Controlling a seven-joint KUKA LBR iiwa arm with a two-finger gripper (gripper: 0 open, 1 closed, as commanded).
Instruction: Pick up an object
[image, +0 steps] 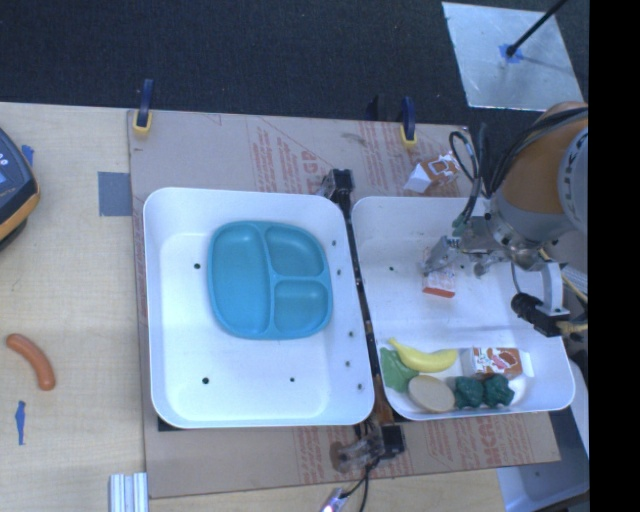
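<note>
Tool (441, 268) hangs just above a small orange-white packet (439, 289), apparently not gripping it; finger spread unclear.

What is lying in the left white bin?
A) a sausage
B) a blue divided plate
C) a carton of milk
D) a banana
B: the blue divided plate lies alone in the left bin, while the banana sits in the right bin.
</note>
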